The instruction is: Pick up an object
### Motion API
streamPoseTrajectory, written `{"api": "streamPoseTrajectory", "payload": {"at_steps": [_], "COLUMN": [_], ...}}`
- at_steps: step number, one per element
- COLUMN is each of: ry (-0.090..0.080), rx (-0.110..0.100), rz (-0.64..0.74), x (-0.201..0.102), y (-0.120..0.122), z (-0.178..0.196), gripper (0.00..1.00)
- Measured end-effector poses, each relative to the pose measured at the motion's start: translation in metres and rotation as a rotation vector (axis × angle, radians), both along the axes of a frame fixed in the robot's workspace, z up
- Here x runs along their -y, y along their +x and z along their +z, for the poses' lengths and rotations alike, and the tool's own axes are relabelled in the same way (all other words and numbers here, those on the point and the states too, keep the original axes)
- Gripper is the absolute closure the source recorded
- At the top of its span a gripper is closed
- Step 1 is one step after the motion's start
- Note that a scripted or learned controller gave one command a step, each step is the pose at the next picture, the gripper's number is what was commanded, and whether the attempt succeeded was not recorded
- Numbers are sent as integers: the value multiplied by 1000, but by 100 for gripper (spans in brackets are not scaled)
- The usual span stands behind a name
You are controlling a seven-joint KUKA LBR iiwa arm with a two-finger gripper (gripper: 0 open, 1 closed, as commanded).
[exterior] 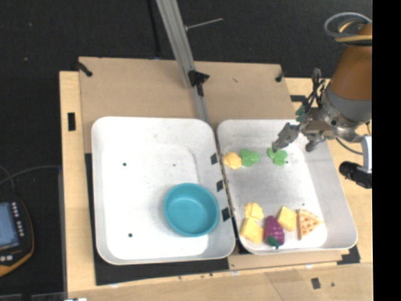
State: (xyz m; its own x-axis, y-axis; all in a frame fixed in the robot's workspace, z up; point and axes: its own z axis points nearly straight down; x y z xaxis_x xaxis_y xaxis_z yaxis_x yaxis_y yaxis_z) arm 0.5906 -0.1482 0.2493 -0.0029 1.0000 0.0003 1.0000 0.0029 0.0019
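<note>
I see the gripper [294, 138] over the right bin [329, 187], fingers spread, nothing between them. A green toy [279, 157] lies just below its left finger; beyond that, another green piece [249, 157] touches a yellow one [232, 160]. Further down: yellow blocks [252, 223], purple grapes [274, 229], pizza slice [307, 222]. The far left bin [125, 143] holds a blue bowl [190, 209].

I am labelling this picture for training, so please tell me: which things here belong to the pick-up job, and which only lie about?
Belong to the job:
- tool, above the right bin
- green toy just under it
- other toys there: yellow piece, green piece, purple grapes, pizza slice

Lying about:
- blue bowl in the left bin
- handheld device at the left edge
</note>
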Motion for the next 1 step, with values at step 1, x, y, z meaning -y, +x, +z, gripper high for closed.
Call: {"api": "streamPoseTrajectory", "payload": {"at_steps": [1], "ry": [0], "rx": [0], "rz": [0], "x": [0], "y": [0], "z": [0], "gripper": [0]}}
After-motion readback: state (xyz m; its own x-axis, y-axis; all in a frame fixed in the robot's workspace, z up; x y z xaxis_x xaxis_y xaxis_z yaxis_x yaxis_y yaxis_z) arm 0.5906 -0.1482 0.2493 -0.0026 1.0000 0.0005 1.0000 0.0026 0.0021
